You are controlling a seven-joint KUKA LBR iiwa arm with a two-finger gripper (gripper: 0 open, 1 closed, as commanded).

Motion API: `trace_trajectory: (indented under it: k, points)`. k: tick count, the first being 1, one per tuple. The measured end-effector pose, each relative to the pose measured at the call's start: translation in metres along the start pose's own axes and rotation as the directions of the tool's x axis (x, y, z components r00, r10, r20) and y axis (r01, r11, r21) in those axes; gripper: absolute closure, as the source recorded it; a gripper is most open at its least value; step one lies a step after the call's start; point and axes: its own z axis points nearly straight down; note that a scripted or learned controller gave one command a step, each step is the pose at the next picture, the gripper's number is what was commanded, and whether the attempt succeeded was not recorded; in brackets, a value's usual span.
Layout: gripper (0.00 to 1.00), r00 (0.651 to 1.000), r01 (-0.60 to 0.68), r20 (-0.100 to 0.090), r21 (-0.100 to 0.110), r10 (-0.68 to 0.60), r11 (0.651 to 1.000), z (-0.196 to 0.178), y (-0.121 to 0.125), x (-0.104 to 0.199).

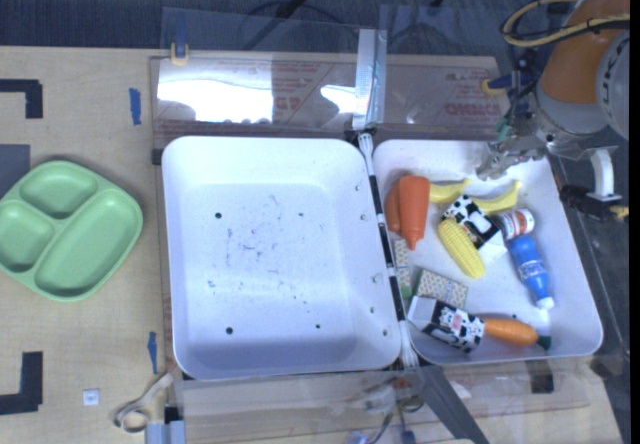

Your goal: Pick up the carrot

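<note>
While poised over the far right corner of the right shallow white bin (pixel 585 317), tool (pixel 503 154): jaw state cannot be told. Small orange carrot with green tip (pixel 510 332): well below the tool, near the bin's front edge. Just beneath the tool: yellow plastic banana (pixel 470 194).

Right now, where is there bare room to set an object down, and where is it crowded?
The left bin has a bare floor from wall to wall. The green plate also has bare compartments. The right bin is crowded: the carrot, corn, banana and blue bottle lie close together.
</note>
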Motion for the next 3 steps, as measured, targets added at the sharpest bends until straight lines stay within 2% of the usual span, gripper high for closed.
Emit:
trace_trajectory:
  k: [1,2,3]
  points:
    - [1.00,0.948,0.317,-0.002,0.001,-0.317,0.948,-0.073,-0.004,-0.040]
    - [1.00,0.873,0.487,-0.002,0.000,-0.487,0.873,-0.097,-0.003,-0.037]
    - [1.00,0.614,0.789,-0.001,-0.003,-0.789,0.614,-0.124,-0.004,-0.038]
